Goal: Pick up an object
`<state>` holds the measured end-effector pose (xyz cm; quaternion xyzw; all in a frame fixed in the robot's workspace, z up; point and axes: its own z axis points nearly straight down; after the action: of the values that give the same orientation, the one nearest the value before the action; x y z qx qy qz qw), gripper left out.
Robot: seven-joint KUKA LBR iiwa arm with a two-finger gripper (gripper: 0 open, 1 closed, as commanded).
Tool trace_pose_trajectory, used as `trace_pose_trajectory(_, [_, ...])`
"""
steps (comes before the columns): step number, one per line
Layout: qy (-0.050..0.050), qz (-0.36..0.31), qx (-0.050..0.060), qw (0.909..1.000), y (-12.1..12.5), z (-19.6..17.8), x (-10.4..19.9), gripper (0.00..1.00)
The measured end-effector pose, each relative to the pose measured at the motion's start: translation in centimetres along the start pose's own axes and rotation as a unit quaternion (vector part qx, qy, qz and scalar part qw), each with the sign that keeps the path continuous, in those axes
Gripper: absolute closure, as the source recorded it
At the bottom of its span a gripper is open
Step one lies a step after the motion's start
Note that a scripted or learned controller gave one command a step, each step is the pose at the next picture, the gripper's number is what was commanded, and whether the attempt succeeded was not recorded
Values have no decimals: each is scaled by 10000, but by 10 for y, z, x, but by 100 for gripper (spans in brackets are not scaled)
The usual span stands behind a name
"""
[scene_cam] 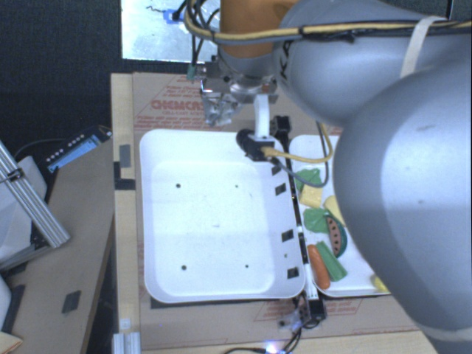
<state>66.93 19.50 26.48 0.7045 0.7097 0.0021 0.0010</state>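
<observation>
— Where's the hand (220, 109)?

— I've got it hanging over the tabletop (125, 220), just past the far edge of the left bin (214, 220). I can't tell how it's set, and I see nothing in it.

— And the objects?

— They're in the right bin (354, 287), mostly under the arm (383, 124): green pieces (310, 177), a watermelon slice (335, 234), a carrot (319, 265), something yellow (313, 196). They lie close together along its left side.

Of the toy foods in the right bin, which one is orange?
The carrot, lying at the near end of the right bin by the divider; the pieces around it are green or yellow, and the watermelon slice is green-rimmed.
</observation>
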Motion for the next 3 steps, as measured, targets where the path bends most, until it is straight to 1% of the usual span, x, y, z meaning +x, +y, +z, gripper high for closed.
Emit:
trace_pose_trajectory(1, [-1, -22, -7, 10000, 0, -11, 0, 100])
trace_pose_trajectory(2, [-1, 1, 12, 10000, -1, 0, 42, 100])
trace_pose_trajectory(3, [0, 12, 15, 10000, -25, -29, 40, 100])
